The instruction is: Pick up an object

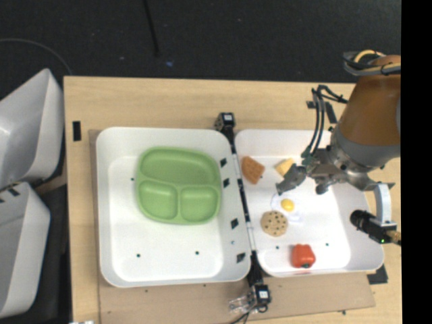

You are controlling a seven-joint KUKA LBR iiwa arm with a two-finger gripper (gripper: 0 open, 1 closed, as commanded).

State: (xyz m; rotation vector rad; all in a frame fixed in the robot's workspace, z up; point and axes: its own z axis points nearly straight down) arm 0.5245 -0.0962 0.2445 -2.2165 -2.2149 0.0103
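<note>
The right bin [337, 248] holds an orange-brown piece [252, 169], a yellow wedge [285, 165], a small yellow round item on a white patch [287, 205], a speckled cookie [274, 223] and a red block [303, 256]. My gripper [291, 178] reaches in from the right and hangs over the bin's upper middle, just below the yellow wedge and above the small yellow item. Nothing shows between its fingers.
The left bin [121, 255] bears a green divided plate [179, 185] in its upper half. A dark clip-studded divider [237, 201] runs between the bins. The arm's grey and orange body [368, 127] covers the right bin's upper right corner.
</note>
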